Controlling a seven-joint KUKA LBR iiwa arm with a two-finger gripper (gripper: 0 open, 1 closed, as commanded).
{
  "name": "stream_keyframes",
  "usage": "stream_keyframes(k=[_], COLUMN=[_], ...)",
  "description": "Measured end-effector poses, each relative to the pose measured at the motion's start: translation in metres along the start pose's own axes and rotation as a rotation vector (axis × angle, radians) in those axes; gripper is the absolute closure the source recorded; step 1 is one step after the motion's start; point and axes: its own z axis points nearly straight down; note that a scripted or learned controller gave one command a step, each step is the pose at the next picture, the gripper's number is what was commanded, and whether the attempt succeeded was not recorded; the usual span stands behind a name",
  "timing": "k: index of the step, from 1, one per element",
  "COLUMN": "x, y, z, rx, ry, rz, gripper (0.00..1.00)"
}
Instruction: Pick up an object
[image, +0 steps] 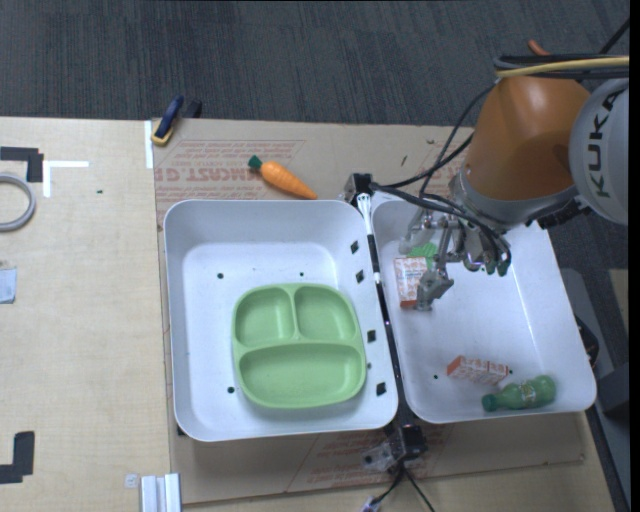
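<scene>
White plastic and red print are what I steer by: a small carton (409, 279) standing in the right bin (560, 300), close to the wall that bin shares with the left bin (190, 300). I use that carton as my landmark for everything else.

My gripper (432, 288) hangs just to the right of the carton, on the side away from the shared wall, its metal parts almost against the carton's edge. From this slanted view I cannot tell how the fingers are set, and I see nothing held by them, so I treat the carton as not yet picked up.

What the next move turns on, as I judge it: the carton lies toward the shared wall from the tool, a short sideways shift away, and its long axis runs roughly along that wall, up and down in the view. The wall leaves little room beyond it, so I would expect a tight approach on that side.

Other candidates lie well apart from the carton, toward the near right corner of the same bin: a flat red and white packet (478, 370) and a green bottle (520, 394) on its side just beyond it. A green divided plate (298, 346) sits across the wall from the carton, and a toy carrot (283, 177) lies on the cardboard beyond both bins.
</scene>
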Motion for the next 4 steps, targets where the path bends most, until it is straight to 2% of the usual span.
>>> stream_keyframes(k=[1, 2, 3, 4], x=[0.039, 0.059, 0.093, 0.032], y=[0.026, 0.008, -0.018, -0.011], z=[0.0, 0.0, -0.001, 0.0], rx=[0.0, -0.001, 0.0, -0.001], ry=[0.002, 0.002, 0.001, 0.0], rz=[-0.167, -0.42, -0.597, -0.627], gripper=[0.0, 0.0, 0.0, 0.0])
